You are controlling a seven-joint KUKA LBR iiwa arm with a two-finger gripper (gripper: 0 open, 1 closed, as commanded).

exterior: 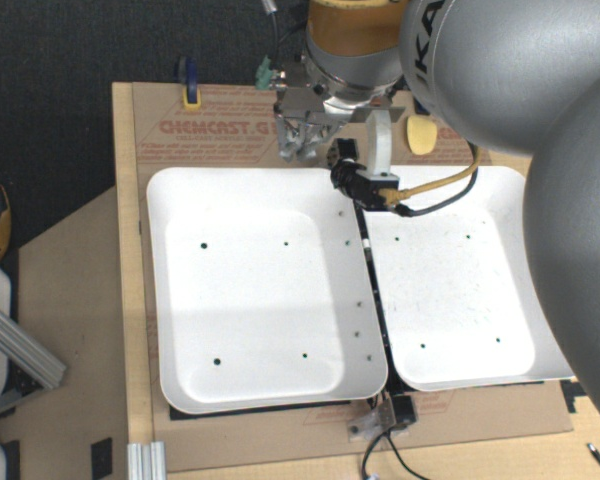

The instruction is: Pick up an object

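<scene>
Overhead, the tool (302,138) hangs past the left bin's (170,268) far rim at about 12 o'clock; I cannot tell its opening. A pale yellow object (421,134) lies toward 3 o'clock of it, on the worktop (230,118).

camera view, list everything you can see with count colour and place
bins: two, white, shallow, side by side on the board
board: one, brown with red print, under the bins
clamp: one, blue and yellow, at the board's far left edge
yellow piece: one, pale yellow, on the board behind the right-hand bin
cable: one, tan and black, looping over the right-hand bin's far edge
arm: one, grey with an orange band, reaching in from the right
gripper: one, metal, above the board behind the bins
</scene>
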